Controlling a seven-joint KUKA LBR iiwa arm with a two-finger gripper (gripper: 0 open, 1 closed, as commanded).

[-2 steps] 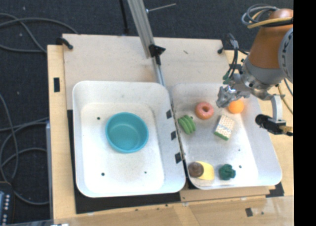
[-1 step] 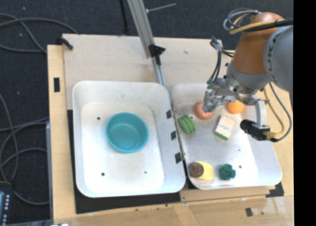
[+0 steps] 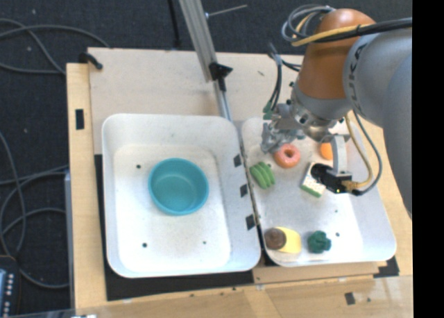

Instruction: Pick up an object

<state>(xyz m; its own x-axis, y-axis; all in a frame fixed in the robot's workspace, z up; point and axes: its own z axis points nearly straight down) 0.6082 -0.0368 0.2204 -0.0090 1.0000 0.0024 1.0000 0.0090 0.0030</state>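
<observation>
Nothing lifted yet. Gripper (image 3: 275,137) low in right bin (image 3: 374,230), beside pink ring (image 3: 287,155); finger opening impossible to tell. Grasp and lift left.

2 bins (image 3: 125,254), 1 bowl (image 3: 179,185), 7 objs

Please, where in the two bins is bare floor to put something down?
Left bin: bare floor all around the teal bowl. Right bin: one patch between the green ridged piece and dark green object. Crowded under the gripper, by the pink ring.
</observation>
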